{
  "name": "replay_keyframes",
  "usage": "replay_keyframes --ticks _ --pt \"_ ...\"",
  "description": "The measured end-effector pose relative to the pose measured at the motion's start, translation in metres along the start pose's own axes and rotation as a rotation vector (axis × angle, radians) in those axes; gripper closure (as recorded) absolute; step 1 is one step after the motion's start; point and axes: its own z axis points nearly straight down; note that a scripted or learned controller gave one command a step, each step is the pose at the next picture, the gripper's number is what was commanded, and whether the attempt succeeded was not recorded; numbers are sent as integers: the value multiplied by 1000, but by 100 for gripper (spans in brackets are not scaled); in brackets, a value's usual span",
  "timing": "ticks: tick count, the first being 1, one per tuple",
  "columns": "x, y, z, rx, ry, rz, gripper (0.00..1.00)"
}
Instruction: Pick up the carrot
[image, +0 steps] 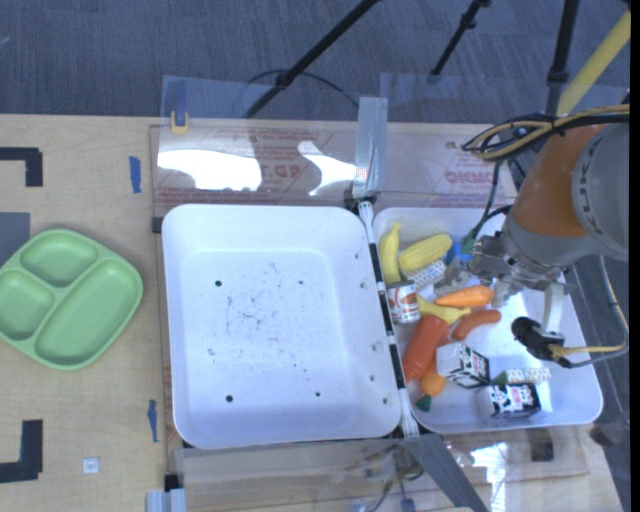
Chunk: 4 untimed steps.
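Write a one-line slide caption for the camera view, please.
KUKA arm's end effector poised over the right bin beside the carrot.

bins (270, 240): glossy white plastic | bench (70, 160): matt wood | tray (66, 297): green plastic

A green three-compartment plastic plate (65, 297) sits on the wooden counter (100, 180), left of two shallow white bins (270, 240); the right bin (575, 395) holds a yellow banana (389, 250).

End effector (492, 277) beside carrot (464, 297) in right bin (580, 395).
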Motion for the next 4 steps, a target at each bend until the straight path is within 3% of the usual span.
replay_keyframes --ticks 1,2,3,4 --pt "8 -10 24 -15 -1 -103 0" --pt "-42 -5 0 0 0 -44 0" --pt "-6 -27 28 -3 0 -139 0" --pt "-72 -27 -31 0 -1 -165 0"
